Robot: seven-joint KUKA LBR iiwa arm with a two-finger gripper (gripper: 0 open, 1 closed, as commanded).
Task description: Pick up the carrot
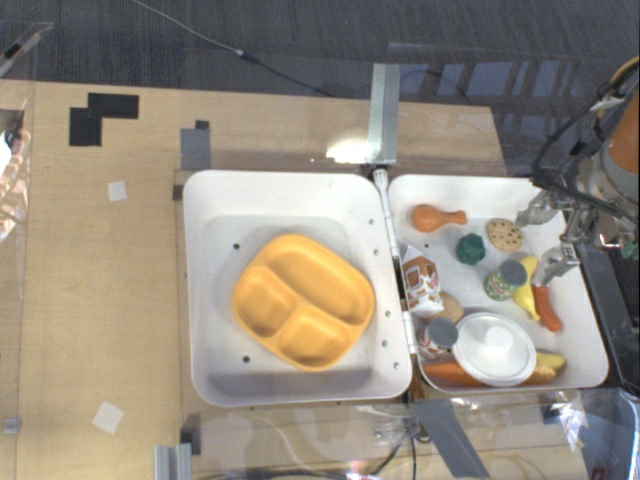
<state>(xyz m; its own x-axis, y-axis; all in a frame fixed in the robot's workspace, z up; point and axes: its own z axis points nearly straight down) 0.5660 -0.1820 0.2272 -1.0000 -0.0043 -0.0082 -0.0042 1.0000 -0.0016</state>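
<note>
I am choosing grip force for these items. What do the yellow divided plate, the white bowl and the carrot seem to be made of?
The yellow divided plate looks like moulded plastic: even colour, soft sheen, rounded compartments. The white bowl seems glossy plastic or possibly ceramic, given its bright highlight. The carrot, partly hidden under the bowl, looks like a smooth toy, probably plastic, uniformly orange.

The carrot [457, 374] lies along the right bin's [598, 360] near wall, partly covered by a white bowl [494, 347]. A carton [421, 283] and a grey lid [441, 334] crowd its left end. Clear floor in this bin lies along the far wall, beyond the drumstick [438, 218] and cookie [503, 234]. The left bin [215, 368] is open around its yellow plate [303, 300].
</note>
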